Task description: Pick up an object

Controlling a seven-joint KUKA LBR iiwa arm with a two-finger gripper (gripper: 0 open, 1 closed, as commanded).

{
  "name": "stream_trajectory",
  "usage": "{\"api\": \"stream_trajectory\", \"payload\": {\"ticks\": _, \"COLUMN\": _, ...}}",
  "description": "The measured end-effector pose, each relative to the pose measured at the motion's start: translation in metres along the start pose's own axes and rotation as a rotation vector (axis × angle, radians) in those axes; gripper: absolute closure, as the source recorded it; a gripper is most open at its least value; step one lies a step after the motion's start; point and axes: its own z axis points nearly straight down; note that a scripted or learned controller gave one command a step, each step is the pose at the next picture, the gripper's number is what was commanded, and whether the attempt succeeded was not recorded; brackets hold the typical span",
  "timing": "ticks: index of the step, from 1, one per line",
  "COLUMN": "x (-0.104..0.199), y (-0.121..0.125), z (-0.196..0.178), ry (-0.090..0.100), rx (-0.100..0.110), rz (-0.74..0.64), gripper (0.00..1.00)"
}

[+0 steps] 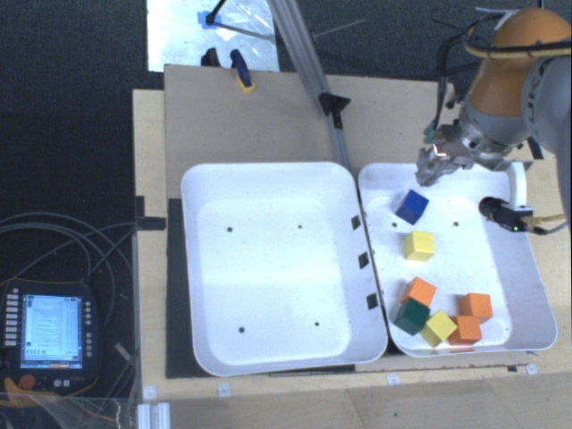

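Two shallow white bins are sitting side by side on the bench. The left bin (268, 266) is showing only its white floor. The right bin (527, 275) is holding seven cubes: a blue cube (412, 206) toward 12 o'clock, a yellow cube (418, 245) just below it, and a cluster at 6 o'clock of orange cubes (418, 290), a green cube (412, 315) and a second yellow cube (439, 327).

The blue cube is lying turned cornerwise to the bin walls; being a cube, it is presenting no long axis.

My pincer (433, 170) is hovering at the bin's 12 o'clock rim, with the blue cube just beside it toward 7 o'clock, apart from it. I cannot tell my pincer's state.
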Motion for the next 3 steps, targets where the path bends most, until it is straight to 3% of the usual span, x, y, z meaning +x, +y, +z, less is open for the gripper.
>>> {"api": "stream_trajectory", "payload": {"ticks": 2, "x": 0.000, "y": 0.004, "z": -0.106, "ry": 0.000, "rx": 0.000, "rz": -0.002, "gripper": 1.00}}
{"api": "stream_trajectory", "payload": {"ticks": 3, "x": 0.043, "y": -0.025, "z": -0.088, "ry": 0.003, "rx": 0.009, "rz": -0.005, "gripper": 1.00}}
